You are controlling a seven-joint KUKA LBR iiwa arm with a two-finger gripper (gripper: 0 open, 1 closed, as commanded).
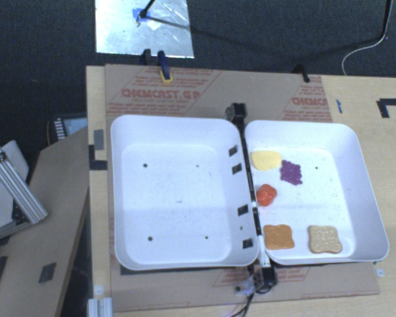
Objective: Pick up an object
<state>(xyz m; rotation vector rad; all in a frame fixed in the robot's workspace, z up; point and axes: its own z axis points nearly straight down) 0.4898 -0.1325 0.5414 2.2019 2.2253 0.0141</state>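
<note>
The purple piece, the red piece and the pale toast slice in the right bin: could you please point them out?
purple piece [290, 172], camera view, its middle.
red piece [266, 194], camera view, its middle.
pale toast slice [325, 239], camera view, centre of its top face.

Looks like a robotics lab or test cell to me, not anyone's home. Two shallow white bins [178, 200] sit clamped side by side on a plywood bench [204, 88] with stencilled lettering on it, over dark carpet [39, 38]. There's a shiny foil-like sheet [144, 17] taped on the floor past the bench, a loose white cable [366, 45] trailing off top right, and an aluminium extrusion frame [13, 183] at the left edge. The toy food pieces [277, 197] in the right bin (bread, grapes, that sort) scream grasping-experiment props.
</note>
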